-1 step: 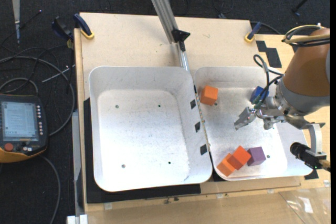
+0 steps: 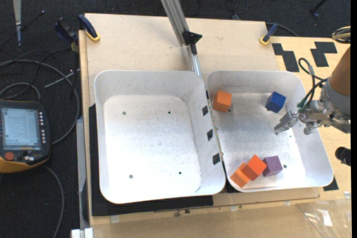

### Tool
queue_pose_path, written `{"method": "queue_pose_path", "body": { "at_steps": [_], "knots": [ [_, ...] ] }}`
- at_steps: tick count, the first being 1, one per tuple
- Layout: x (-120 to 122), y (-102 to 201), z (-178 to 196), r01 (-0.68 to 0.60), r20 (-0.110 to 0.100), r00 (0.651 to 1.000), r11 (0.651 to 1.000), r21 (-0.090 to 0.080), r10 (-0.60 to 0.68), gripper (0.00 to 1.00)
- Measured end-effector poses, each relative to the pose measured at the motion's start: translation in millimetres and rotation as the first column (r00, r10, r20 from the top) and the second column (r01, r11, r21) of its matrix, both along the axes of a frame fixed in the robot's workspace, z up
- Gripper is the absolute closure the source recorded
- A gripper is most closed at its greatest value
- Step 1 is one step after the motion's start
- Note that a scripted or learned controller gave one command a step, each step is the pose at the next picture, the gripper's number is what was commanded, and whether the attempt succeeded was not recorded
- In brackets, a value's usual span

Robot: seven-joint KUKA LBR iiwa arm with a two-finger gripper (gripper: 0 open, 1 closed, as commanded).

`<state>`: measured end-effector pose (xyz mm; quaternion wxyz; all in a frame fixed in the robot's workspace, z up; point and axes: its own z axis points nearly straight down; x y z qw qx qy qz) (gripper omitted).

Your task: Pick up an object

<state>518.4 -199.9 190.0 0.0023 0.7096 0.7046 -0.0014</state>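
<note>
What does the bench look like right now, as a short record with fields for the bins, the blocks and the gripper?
left bin: white, shallow, no blocks in it
right bin: white, four blocks in it
orange block: far left part of the right bin
blue block: far right part, closest block to the gripper
orange pair: near edge, beside the purple block
purple block: near edge
gripper: over the right bin, holding nothing visible

A teach pendant [image 2: 21, 135] lies left of the bench [image 2: 145, 42], among cables [image 2: 39, 72].
</note>
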Motion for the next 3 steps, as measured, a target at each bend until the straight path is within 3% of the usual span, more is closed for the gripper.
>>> {"method": "queue_pose_path", "body": {
  "at_steps": [1, 2, 3],
  "knots": [
    [85.5, -7.1, -86.2, -0.011, -0.002, 1.000, 1.000, 0.005, 0.011, 0.00],
    [145.2, 1.2, -93.0, -0.012, 0.007, 1.000, 1.000, 0.002, 0.012, 0.00],
    [143.8, 0.3, -81.5, -0.012, 0.007, 1.000, 1.000, 0.000, 0.012, 1.00]
  ]
}}
